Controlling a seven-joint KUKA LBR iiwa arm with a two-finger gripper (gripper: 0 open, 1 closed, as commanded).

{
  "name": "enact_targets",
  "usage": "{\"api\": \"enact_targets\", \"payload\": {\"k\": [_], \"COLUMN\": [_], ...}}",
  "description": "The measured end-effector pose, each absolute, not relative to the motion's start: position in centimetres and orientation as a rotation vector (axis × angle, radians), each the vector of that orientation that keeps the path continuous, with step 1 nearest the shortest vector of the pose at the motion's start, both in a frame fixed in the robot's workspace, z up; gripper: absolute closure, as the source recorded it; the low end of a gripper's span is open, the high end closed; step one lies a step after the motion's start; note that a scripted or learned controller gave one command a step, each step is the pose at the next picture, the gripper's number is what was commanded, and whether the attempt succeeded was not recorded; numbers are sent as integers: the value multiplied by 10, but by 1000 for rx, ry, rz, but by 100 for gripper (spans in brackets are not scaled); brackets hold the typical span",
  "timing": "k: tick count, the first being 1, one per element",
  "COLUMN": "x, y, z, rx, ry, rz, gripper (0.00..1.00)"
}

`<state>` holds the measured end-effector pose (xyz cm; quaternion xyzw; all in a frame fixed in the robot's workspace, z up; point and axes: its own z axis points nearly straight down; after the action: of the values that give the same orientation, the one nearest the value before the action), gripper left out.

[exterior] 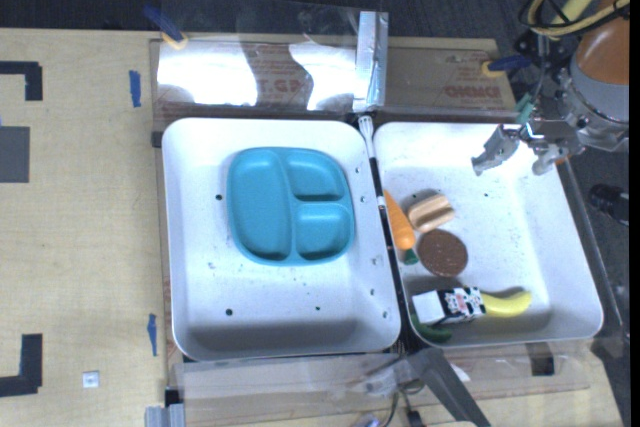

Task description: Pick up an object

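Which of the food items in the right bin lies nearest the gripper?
The bread roll, pale tan, lies nearest the gripper. The carrot, the brown cookie and the banana lie lower in the right bin.

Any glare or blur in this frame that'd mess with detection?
Camera view: strong glare on the clear panel behind the left bin; bright washout on the right bin floor near the gripper; toys slightly soft, blue tray evenly lit.
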<state>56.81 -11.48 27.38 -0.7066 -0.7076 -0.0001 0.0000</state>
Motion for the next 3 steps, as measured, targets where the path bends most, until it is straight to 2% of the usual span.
{"api": "enact_targets", "payload": {"k": [1, 2, 3], "x": [594, 593, 590], "y": [-98, -105, -98], "z": [185, 105, 95], "rx": [-2227, -1989, -1839], "ry": [-2205, -2425, -2567], "rz": [8, 4, -16], "gripper": [0, 0, 0]}}
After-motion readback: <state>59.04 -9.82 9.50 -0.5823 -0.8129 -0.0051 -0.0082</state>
